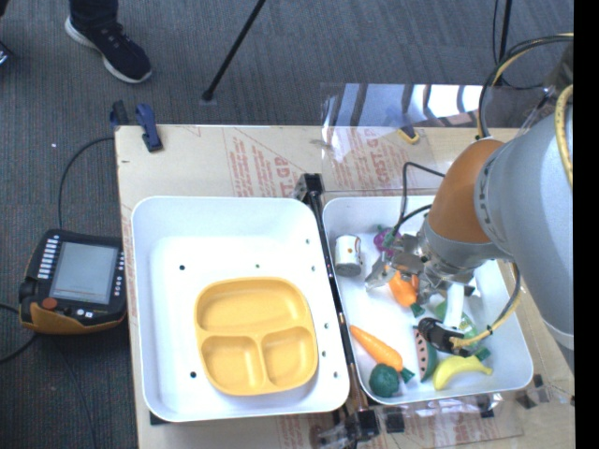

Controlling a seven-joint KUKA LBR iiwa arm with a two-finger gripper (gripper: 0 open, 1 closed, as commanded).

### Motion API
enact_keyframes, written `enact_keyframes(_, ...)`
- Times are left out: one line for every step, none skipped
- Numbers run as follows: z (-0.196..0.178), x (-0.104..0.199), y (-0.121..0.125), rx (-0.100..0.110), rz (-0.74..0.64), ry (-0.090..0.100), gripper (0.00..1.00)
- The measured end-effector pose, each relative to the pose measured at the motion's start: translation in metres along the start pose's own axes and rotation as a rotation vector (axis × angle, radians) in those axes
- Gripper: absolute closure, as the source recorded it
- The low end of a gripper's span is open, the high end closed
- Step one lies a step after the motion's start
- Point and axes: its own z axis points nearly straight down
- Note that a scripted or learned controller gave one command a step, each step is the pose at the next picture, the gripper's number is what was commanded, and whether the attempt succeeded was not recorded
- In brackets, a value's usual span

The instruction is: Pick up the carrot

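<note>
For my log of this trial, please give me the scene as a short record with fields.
left bin: shallow white bin holding a yellow plastic tray with three compartments
right bin: shallow white bin with toy food
target: orange toy carrot, lying near the right bin's front left
near target: dark green round toy, yellow toy banana
arm: grey arm with orange band, over the right bin
claw: down among the toys, above an orange piece, apart from the carrot

1 fixed camera, high above bench (234, 157), slanted down, 2 bins (150, 251)
</note>
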Motion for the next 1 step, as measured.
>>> enact_keyframes(-0.0083,-0.0003,-0.0016,0.01,-0.005,-0.001,1.0)
